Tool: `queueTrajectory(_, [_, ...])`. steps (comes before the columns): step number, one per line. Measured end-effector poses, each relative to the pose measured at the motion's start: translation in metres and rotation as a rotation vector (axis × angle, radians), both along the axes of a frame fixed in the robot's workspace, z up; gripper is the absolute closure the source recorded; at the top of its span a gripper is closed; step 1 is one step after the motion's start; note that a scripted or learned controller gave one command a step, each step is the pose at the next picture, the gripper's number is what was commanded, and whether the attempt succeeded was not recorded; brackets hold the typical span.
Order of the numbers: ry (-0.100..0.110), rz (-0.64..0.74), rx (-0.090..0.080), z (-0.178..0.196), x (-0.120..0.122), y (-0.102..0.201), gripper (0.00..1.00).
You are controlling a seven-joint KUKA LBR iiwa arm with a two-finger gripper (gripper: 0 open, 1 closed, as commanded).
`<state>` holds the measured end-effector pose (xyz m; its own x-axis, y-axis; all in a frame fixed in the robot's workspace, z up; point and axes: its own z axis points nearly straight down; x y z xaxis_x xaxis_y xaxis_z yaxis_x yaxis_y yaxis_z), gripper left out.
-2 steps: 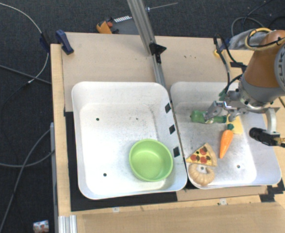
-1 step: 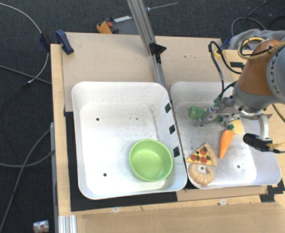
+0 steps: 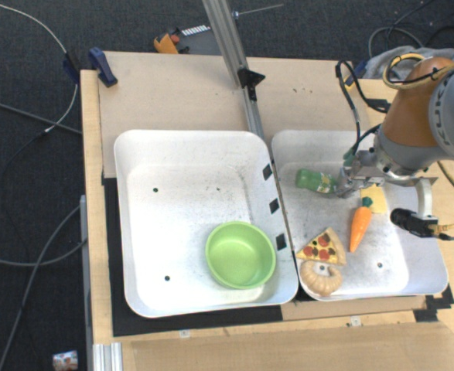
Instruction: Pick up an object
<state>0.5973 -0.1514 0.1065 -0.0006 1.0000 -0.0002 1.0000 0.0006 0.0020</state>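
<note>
My gripper (image 3: 346,181) hangs low over the back of the right bin (image 3: 420,277), under the grey and orange arm that comes in from the right. Its tip is right beside the right end of a small green bottle-like toy (image 3: 312,180) lying on the bin floor; contact is unclear. An orange carrot (image 3: 358,227) lies just in front of the gripper, with a yellow piece (image 3: 378,202) by its top. A pizza slice (image 3: 322,248) and a round tan pastry (image 3: 320,278) lie at the bin's front left.
A green bowl (image 3: 240,254) stands at the front right of the left bin (image 3: 145,168). A metal pole (image 3: 227,37) slants up from the wall between the bins. Cables run along the arm at the right.
</note>
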Motion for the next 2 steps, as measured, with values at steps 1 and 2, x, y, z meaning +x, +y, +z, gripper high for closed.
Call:
queueTrajectory(1, [-0.003,0.0,-0.001,0.049,0.011,0.0,1.0])
queueTrajectory(2, [-0.004,0.0,-0.001,0.111,0.007,0.003,1.0])
